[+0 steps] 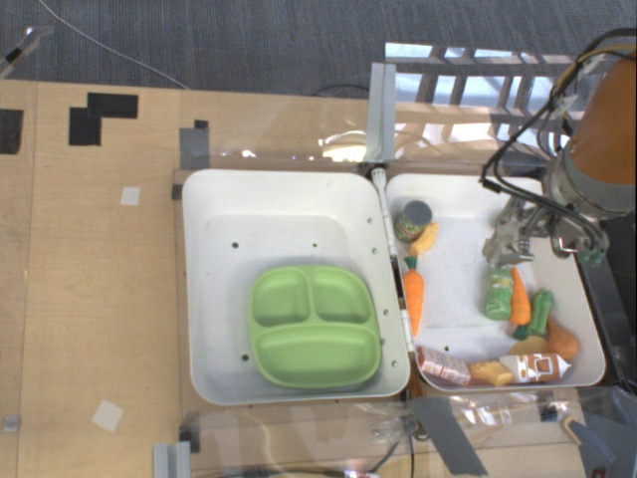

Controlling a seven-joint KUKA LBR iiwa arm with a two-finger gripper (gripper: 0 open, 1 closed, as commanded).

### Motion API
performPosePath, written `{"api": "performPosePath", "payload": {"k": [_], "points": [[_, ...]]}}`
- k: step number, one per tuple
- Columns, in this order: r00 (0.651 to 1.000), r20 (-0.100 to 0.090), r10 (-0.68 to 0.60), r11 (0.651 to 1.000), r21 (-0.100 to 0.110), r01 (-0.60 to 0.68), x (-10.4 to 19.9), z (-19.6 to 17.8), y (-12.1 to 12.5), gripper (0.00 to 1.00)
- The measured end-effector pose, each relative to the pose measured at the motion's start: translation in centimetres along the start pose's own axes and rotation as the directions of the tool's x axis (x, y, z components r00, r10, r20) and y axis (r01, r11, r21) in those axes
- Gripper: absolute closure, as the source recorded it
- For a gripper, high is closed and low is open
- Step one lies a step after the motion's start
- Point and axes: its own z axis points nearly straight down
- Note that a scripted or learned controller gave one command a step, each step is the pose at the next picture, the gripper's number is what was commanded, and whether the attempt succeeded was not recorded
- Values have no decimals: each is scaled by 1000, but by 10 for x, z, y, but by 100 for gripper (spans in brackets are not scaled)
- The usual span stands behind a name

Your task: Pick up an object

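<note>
Several small objects lay in the right bin (448, 307), and the gripper (508, 248) hung over that bin's right half, just above a green packet (498, 297). Its fingers pointed down toward the packet's upper end, but the view was too cluttered to tell how far apart they stood, or whether they touched anything; nothing could be seen caught between them.

Just beside the green packet, on its right, lay a small orange carrot (519, 300), and right of that a dark green vegetable (539, 313). Below them, near the bin's lower right corner, sat a rounded orange-brown item (562, 343). Along the bin's near wall lay a white and orange carton (537, 367), a small yellowish piece (490, 372) and a clear-wrapped reddish packet (444, 365), in a row.

Against the bin's left wall lay a larger carrot (413, 297), its green top pointing up the view. Above it sat a yellow banana-like piece (425, 239), touching a tin can (411, 217) near the upper left corner.

The arm (603, 147), its orange band showing, reached in from the right with dark cables looping around it.

The left bin (229, 207) held a green divided plate (316, 325) in its lower part. Both bins rested on a wooden bench (90, 297).
</note>
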Motion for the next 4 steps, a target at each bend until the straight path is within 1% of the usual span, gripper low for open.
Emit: {"api": "performPosePath", "payload": {"k": [1,2,3,4], "points": [[996,-5,86,996,0,-86,-78,-109,23,100],[952,-17,306,952,7,-305,-18,-14,-51,100],[955,-24,295,956,7,-295,19,149,-70,100],[898,-10,441,898,4,-441,29,65,0,100]]}}
